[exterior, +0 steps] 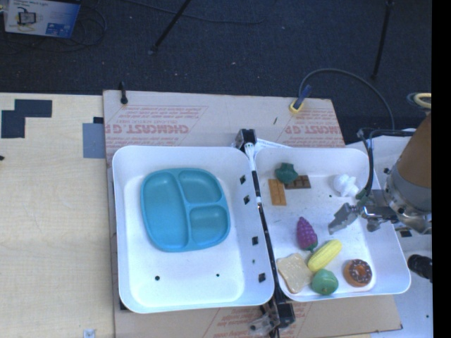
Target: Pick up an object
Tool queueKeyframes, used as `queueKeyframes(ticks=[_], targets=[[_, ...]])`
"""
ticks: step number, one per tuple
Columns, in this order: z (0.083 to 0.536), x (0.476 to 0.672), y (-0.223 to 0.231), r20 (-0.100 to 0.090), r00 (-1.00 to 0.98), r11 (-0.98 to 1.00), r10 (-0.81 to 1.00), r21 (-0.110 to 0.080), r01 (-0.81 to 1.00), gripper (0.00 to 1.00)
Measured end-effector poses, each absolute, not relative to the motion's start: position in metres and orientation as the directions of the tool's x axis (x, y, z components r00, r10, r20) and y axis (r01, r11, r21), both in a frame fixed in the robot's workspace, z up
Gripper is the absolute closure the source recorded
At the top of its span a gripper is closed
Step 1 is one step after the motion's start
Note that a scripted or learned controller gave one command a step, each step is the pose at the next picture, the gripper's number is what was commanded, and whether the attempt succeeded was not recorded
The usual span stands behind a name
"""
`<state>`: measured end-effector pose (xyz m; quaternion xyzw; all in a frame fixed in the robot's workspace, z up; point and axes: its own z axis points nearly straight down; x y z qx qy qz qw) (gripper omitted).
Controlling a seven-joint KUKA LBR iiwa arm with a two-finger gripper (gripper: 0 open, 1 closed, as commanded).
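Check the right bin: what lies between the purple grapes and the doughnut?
In the camera view, the yellow corn lies between the purple grapes and the doughnut.

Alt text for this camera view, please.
A grey two-finger gripper hangs over the right white bin of toy food: purple grapes, yellow corn, a chocolate doughnut. The left white bin holds a blue divided plate.

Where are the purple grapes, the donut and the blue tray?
purple grapes [306, 232], camera view, middle of the bunch.
donut [358, 272], camera view, on its frosted ring, right bin's near corner.
blue tray [185, 209], camera view, centre divider, in the left bin.
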<state>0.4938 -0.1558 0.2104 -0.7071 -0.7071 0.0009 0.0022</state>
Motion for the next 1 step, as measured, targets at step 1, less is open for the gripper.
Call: queueKeyframes(ticks=[1], targets=[[0.0888,0.5011,-0.129,0.0,0.002,-0.002,1.0,0.002,1.0,0.0]])
